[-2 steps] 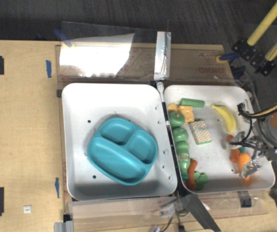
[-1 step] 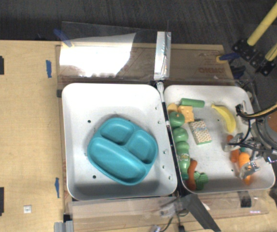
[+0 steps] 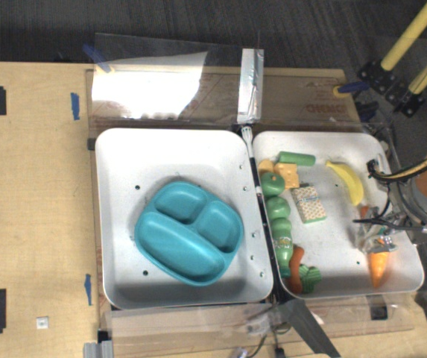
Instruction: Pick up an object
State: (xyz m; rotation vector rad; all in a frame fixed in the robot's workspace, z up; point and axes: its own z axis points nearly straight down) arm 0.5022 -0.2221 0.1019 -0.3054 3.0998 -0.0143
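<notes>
A: Orange plastic carrot (image 3: 378,267), small and cone-shaped, lies at the right end of the right-hand white bin (image 3: 332,146), near its front corner.

B: And the gripper (image 3: 381,233)?

A: Just above the carrot in the camera view, touching or nearly so. Cables and metal clutter it; whether the fingers are spread or pressed together, I cannot tell.

B: Which way does the carrot run?

A: Roughly front to back, tip toward the front rim. I judge it the nearest target; the yellow plastic banana (image 3: 347,181) lies farther back.

B: The other bin?

A: It carries a teal divided plate (image 3: 189,232).
</notes>
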